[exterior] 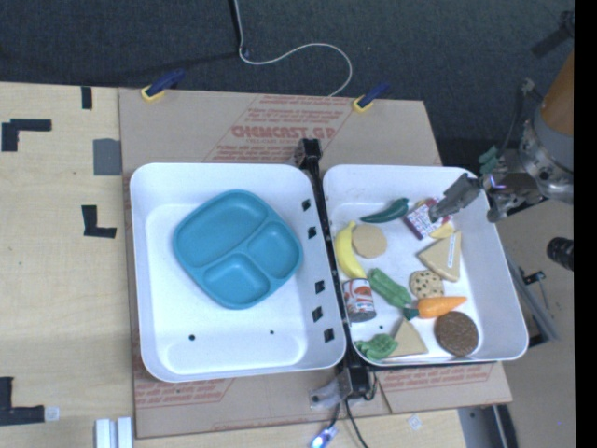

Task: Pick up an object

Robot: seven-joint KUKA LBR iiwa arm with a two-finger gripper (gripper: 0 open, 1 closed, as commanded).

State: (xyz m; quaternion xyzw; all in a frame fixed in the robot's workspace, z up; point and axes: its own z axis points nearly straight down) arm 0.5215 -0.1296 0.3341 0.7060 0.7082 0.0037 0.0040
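A: White plastic, both bins [149,250], side by side on the tabletop [56,278]. The left one carries a blue divided plate [238,247]. The right one is crowded with toy food.

B: Where's the gripper [457,197]?

A: At the right bin's upper right, over its edge, reaching in from the right. One dark finger angles down toward a small purple-and-white packet [420,218]. Whether the fingers are spread or pressed together I cannot tell; nothing visibly sits between them.

B: So what might it pick?

A: The packet is nearest. Just below it lies a pale cheese wedge [444,255], and to its left a dark green pepper [384,212]. Further off are a banana [348,251], a round biscuit [369,242], a green pickle [390,288], a carrot [438,306], a small can [360,300] and a brown patty [457,332].

B: What could go wrong?

A: Mostly crowding, I'd say. The packet touches or nearly touches the wedge, so a descending finger could land on the wedge and shove both aside. The packet also looks flat and thin, so the fingers may close above it and come up with nothing. And it lies near the bin wall, which could block one finger.
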